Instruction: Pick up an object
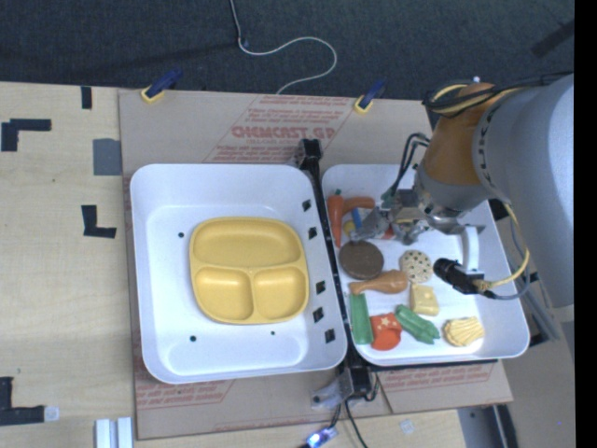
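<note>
We judge the small toy foods in the right white bin light, stiff and slick; the brown plastic drumstick, at the bin's centre, offers a narrow shaft. Our claw hovers at its twelve o'clock (fingers' state unreadable).

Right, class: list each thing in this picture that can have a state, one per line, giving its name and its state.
yellow divided plate: upright in the left bin, nothing in its compartments.
gripper: low over the right bin, above the toy food.
brown patty: lying flat.
chicken drumstick: on its side.
green pepper: lying near the front rim.
</note>
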Action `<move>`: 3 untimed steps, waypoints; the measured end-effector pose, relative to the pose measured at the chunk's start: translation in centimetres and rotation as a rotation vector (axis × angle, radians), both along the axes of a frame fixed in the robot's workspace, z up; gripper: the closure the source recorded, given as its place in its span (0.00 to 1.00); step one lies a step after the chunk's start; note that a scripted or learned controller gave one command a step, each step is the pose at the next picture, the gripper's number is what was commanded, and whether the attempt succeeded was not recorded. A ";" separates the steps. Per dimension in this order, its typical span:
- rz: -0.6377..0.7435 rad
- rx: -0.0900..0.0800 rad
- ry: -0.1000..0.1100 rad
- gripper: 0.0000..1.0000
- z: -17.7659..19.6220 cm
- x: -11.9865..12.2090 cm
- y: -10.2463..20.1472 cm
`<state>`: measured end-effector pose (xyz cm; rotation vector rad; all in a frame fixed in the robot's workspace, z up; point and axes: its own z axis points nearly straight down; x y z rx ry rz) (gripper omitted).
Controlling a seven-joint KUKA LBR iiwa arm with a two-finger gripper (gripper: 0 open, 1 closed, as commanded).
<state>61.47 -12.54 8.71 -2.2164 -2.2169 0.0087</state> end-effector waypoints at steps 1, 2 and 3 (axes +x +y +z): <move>0.002 -0.001 -0.006 0.00 -0.4 0.0 0.1; 0.001 -0.001 -0.003 1.00 0.5 0.0 0.0; 0.002 -0.001 -0.010 1.00 6.5 0.3 0.5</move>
